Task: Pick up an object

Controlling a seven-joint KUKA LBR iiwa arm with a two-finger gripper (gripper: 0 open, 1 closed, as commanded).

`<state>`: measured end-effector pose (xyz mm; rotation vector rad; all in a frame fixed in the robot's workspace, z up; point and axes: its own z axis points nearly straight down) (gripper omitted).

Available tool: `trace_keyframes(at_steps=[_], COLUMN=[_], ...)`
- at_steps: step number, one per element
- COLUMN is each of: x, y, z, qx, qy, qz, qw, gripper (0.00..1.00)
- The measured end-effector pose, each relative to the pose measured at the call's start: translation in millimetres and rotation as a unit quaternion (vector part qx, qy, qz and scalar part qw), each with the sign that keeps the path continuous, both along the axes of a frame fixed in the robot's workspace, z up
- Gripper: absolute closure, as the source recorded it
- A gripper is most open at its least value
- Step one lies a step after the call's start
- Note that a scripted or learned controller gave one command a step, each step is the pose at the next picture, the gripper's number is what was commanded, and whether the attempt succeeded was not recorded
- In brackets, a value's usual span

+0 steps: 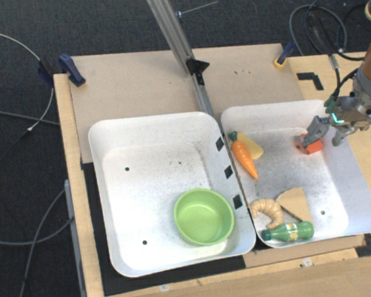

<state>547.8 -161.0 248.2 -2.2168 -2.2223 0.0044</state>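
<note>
My gripper [328,134] hangs over the right bin's [364,185] far right part, open, with its two grey fingers spread apart. A small red-orange block [309,145] lies at the tip of the left finger [315,128], outside the gap between the fingers. In the same bin an orange carrot [244,159] lies along the left wall beside a pale yellow piece [254,147]. Near the front lie a beige curled piece [266,209], a tan wedge [296,201] and a green bottle [287,233] on its side.
The left bin [110,185] holds a green bowl [204,216] at its front right. A slanted metal pole [175,33] runs down to the gap between the bins. Cables trail at the far right behind the arm.
</note>
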Motion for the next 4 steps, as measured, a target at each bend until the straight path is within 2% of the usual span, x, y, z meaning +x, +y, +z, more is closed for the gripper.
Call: trace_keyframes(at_steps=[1,2,3,4], x=[0,4,-3,-3], y=[0,10,6,8], z=[0,-58,-120,-157], qx=[0.0,0.0005,0.0006,0.0004], qy=[0.0,0.002,0.003,0.002], qz=[0.0,0.0,0.0,0.0], qw=[1.0,1.0,1.0,1.0], gripper=[0.0,0.0,0.0,0.0])
